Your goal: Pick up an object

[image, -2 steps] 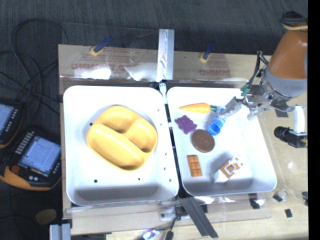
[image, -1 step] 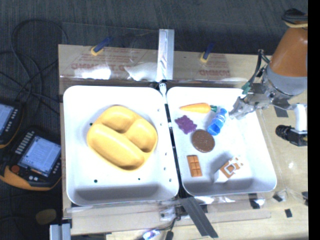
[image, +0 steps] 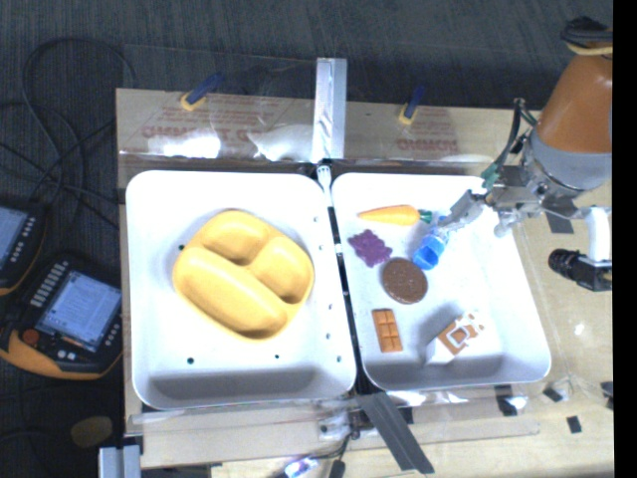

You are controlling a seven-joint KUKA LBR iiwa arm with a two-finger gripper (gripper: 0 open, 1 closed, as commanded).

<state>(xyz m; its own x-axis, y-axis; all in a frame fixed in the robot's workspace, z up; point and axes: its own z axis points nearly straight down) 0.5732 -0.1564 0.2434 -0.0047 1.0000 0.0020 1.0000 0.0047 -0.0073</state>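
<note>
Whether anything sits between the jaws cannot be told; the gripper (image: 460, 210) hovers over the right bin (image: 518, 312). Just beside it, a carrot (image: 390, 214) lies lengthwise left-right, green end toward the gripper.

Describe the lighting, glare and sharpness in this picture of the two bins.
Camera view: even overhead light, soft shadows under the yellow object and along the left bin walls; white bin floors run bright, near washed out by the right bin rim; glare on the plastic sheet behind the bins; overall slightly soft, the gripper and blue object a little blurred.
</note>
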